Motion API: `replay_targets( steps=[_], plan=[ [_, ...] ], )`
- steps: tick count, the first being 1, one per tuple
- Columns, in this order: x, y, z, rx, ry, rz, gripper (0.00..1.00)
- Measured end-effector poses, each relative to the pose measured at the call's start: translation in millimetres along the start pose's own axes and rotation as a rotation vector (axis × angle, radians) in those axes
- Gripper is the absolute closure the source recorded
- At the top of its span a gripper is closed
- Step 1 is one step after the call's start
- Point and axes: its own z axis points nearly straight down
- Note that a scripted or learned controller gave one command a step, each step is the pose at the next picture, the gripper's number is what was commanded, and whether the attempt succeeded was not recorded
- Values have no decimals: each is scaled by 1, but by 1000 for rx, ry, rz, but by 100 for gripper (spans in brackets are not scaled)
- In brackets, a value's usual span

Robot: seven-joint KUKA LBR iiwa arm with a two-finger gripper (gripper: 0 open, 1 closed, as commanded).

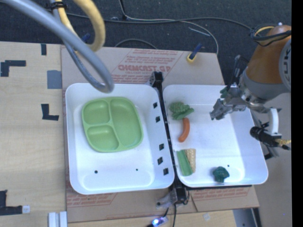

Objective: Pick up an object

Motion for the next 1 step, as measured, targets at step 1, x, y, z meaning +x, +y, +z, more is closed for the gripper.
replay_targets(
  steps=[1],
  plan=[
    [8, -2, -46, 1, 0, 0, 100]
  ],
)
